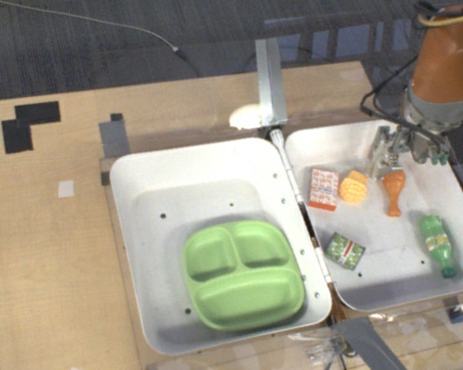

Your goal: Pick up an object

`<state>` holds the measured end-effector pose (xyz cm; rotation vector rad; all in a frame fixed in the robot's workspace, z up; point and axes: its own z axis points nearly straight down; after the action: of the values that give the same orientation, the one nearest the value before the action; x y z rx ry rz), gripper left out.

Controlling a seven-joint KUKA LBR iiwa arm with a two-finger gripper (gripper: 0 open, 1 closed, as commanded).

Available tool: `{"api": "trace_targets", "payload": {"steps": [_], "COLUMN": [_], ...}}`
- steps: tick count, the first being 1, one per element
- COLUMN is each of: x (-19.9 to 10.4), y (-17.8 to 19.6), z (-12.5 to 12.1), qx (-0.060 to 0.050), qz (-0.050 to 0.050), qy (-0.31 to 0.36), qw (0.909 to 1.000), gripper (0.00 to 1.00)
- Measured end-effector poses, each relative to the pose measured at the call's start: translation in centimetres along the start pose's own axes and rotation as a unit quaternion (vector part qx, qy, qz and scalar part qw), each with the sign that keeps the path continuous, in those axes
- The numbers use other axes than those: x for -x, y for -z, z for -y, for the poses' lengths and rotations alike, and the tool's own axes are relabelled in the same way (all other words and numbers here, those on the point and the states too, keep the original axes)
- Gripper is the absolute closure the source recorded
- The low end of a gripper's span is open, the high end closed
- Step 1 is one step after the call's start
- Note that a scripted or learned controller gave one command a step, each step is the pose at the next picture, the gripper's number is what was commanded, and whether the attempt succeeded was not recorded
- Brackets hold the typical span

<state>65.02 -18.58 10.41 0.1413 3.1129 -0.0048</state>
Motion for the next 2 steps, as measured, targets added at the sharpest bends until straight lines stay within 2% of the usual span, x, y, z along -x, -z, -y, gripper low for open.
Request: {"api": "trace_targets", "payload": {"steps": [1,2], "x": [-2.7,-0.4], "y": [2.6,10.1], "z": [-7.7,-13.5], "qx": [-0.001,-0.002], "qz": [-0.009,-0.007], "qy": [-0.323,-0.451], "qw": [0.9462,0.8926], "gripper": [1.00,1.00]}}
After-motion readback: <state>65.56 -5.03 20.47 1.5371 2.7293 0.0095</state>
